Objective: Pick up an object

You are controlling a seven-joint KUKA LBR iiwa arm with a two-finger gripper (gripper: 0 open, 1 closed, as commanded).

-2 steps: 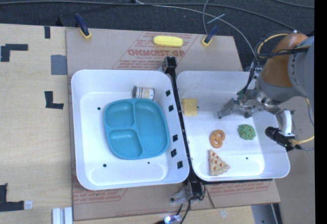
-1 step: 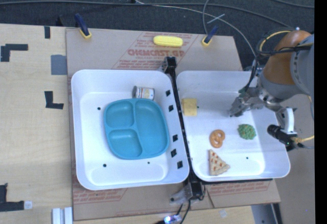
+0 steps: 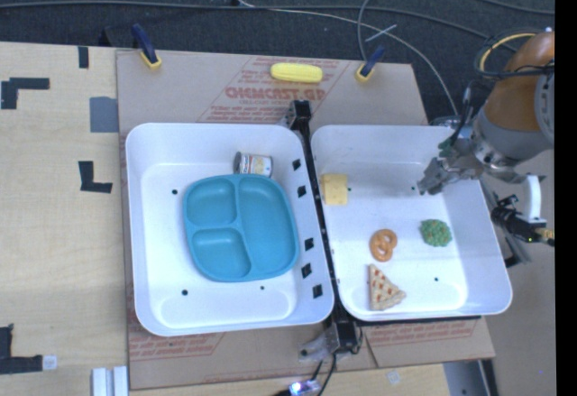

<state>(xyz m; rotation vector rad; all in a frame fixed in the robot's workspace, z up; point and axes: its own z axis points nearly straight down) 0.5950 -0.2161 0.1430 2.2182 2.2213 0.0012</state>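
The right bin (image 3: 469,295) holds a yellow block (image 3: 334,189) at its left side, an orange pretzel (image 3: 383,244), a green broccoli piece (image 3: 436,233) and a pizza slice (image 3: 384,288) near the front. My gripper (image 3: 431,182) hangs over the right bin's upper right part, above and slightly left of the broccoli. Nothing shows between its fingers. The left bin (image 3: 153,295) holds a blue divided plate (image 3: 241,227) and a small tin can (image 3: 253,164) lying behind it.
A yellow banana-like piece (image 3: 296,72) lies on the cardboard behind the bins. Two clamps (image 3: 144,47) (image 3: 370,63) pin the cardboard's back edge. Cables run across the dark floor and down to the arm (image 3: 514,115).
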